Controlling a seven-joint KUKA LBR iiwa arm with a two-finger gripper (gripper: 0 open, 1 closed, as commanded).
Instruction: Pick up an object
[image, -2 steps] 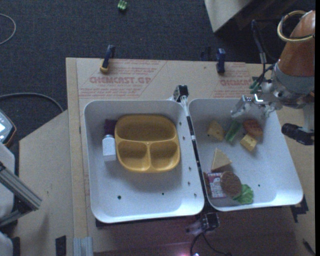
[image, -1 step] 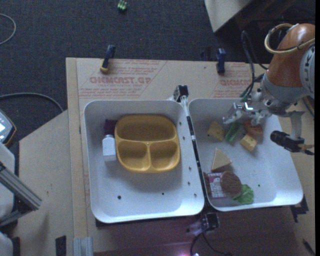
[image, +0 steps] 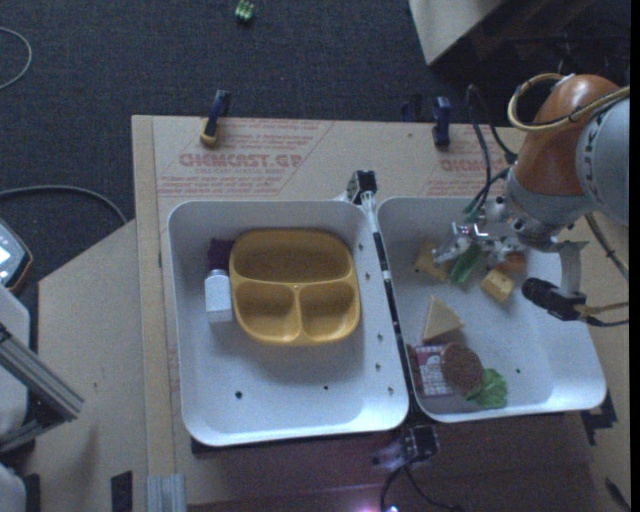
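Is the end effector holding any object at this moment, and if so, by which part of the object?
It cannot be told. The end effector is low in the right bin, among a green piece and tan blocks, but no object is clearly between its fingers.

green item, right bin, beside tan blocks

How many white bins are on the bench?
2. The shallow white bin on the left holds a yellow divided plastic tray. The shallow white bin on the right, touching it, holds toy food, and the robot's hand reaches into it.
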